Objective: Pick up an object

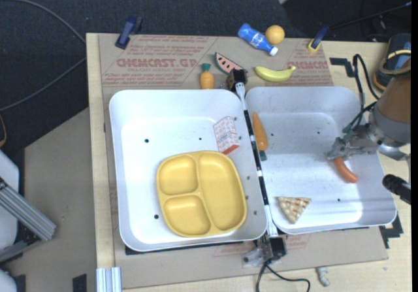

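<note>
Yellow plate (200, 192) with three sections sits in the left bin (130, 121), at about 7 o'clock on the bench (163, 55), with a small red-and-white box (226, 134) just above it. Over at 3 o'clock, in the right bin (300, 108), the claw (342, 148) hangs right by a little sausage (346, 170); I cannot tell if it is wide or narrow. A pizza slice (293, 207) and a carrot (260, 132) lie there too.

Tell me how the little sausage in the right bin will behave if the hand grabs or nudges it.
The sausage looks rounded and smooth, so it may roll or slip aside when nudged. It seems a small toy, probably light and stiff. It lies by the hand, close to the right bin edge, which might stop it.
</note>
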Available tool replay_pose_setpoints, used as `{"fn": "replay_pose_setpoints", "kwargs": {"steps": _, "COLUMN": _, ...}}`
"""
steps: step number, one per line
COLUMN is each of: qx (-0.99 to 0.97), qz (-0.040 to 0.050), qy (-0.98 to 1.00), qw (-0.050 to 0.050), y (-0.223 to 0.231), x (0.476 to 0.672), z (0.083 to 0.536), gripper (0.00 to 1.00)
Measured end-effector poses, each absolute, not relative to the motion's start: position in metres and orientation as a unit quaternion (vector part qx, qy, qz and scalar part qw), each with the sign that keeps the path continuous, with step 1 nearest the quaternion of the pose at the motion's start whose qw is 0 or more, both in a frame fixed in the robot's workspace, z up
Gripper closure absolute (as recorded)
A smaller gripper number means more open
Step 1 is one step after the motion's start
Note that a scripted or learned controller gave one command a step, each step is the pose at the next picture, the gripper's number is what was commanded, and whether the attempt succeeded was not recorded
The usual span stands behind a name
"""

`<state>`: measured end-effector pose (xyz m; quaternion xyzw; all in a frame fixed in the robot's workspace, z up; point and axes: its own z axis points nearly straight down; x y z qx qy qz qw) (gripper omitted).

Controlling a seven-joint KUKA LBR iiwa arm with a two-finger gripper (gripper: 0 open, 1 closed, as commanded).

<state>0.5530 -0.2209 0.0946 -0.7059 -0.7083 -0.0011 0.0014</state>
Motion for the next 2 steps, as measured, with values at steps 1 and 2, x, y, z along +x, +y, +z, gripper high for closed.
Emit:
{"fn": "replay_pose_setpoints", "kwargs": {"steps": 1, "qx": -0.706, "qz": -0.0008, "qy": -0.708, "qw": -0.001, "y": -0.172, "x": 0.629, "z": 0.085, "gripper": 1.0}}
{"fn": "replay_pose_setpoints", "kwargs": {"steps": 2, "qx": -0.707, "qz": -0.0006, "qy": -0.708, "qw": 0.001, "y": -0.106, "x": 0.623, "z": 0.115, "gripper": 1.0}}
